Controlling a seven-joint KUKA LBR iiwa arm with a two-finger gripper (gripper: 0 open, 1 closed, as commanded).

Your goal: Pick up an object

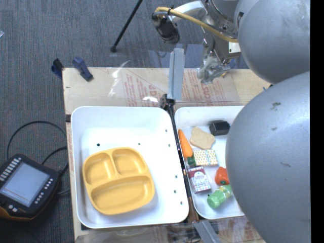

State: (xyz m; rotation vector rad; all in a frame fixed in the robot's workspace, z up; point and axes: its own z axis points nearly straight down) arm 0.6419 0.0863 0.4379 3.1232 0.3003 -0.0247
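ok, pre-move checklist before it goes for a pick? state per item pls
1. Gripper above bench, outside both bins: ok.
2. Object between fingers: cannot tell.
3. Targets in right bin: carrot, bread slice, black block, green bottle: ok.
4. Items spaced for a grasp: not ok, carrot, cracker and red box crowd together.
5. Arm hides part of right bin: not ok.
6. Yellow tray alone in left bin: ok.
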